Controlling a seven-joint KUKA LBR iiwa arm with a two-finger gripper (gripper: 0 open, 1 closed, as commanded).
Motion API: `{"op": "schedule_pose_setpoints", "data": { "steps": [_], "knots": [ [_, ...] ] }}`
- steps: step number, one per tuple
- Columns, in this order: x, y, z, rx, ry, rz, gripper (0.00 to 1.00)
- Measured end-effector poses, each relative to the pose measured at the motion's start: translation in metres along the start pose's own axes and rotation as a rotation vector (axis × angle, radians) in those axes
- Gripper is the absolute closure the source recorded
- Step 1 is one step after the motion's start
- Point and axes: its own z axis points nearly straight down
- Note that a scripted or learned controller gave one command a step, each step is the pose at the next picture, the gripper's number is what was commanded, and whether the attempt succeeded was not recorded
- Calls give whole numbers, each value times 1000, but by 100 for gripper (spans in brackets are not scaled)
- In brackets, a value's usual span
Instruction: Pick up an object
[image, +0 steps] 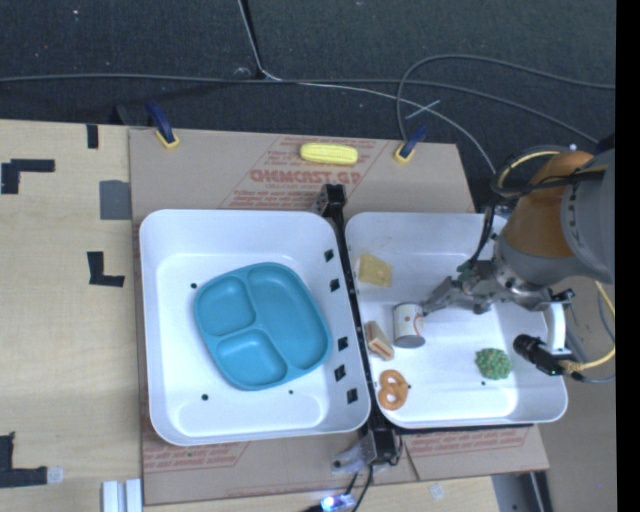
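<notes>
While the grey arm (560, 235) with its orange band reached in from the right over the right-hand bin (530, 405), the gripper (425, 312) hung low in that bin with its fingertips right at a small white cup (407, 326), which lay on its side with a reddish mark on its wall; at this slant I could not tell whether the tips were parted or pressed together, nor whether they touched the cup or pinched it. Just past the tips, on the side away from the arm and toward the divider between the bins, a pale sandwich-like piece (379, 341) lay close beside the cup. Up from the tips, farther back in the bin, sat a yellow wedge (375, 269), apart from them. Down from the tips, near the front wall, lay a brown pretzel (392, 388). Back toward the arm and nearer the front, a green broccoli floret (492, 363) rested well apart from the cup. Beyond the divider, far from the tips, the left bin (165, 260) held a blue sectioned plate (262, 325). Behind both bins, on the cardboard, lay a yellow corn cob (328, 154).
</notes>
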Motion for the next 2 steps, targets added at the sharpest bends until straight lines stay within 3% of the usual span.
{"op": "schedule_pose_setpoints", "data": {
  "steps": [1,2],
  "knots": [
    [-1,1,-14,-3,-1,0,100],
    [2,7,-57,1,4,0,100]
  ]
}}
